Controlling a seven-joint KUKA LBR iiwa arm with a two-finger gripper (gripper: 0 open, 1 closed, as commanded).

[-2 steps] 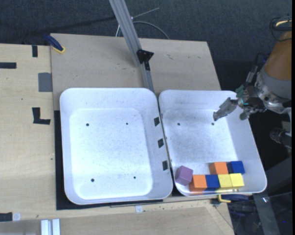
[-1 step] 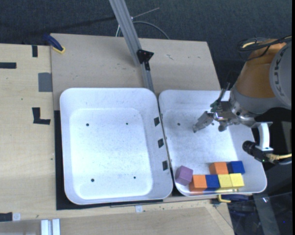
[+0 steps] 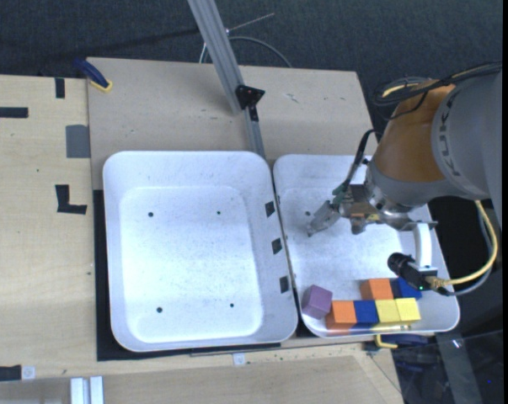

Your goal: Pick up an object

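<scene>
Plywood bench fills the left of the frame, with dark tape marks on it and a small blue and yellow item near the upper left. Right of that sits the left bin, a shallow white tray speckled with fine dark spots. A grey metal pole slants down from the top centre to a black clamp just above the seam between the two bins.

The right bin lies against the first, touching it along the middle. Along its lower edge the blocks are gathered: a purple block at lower centre, tilted and slightly apart from the rest, then an orange block, a blue block, and yellow blocks in a row, with a second orange block and what seems to be another blue piece behind them, partly hidden by a black fitting.

Above them, in the middle of the right bin, hangs the gripper, well apart from the blocks and grasping nothing; whether it is clenched or released I cannot tell. The grey arm with its orange band enters from the right of the frame
</scene>
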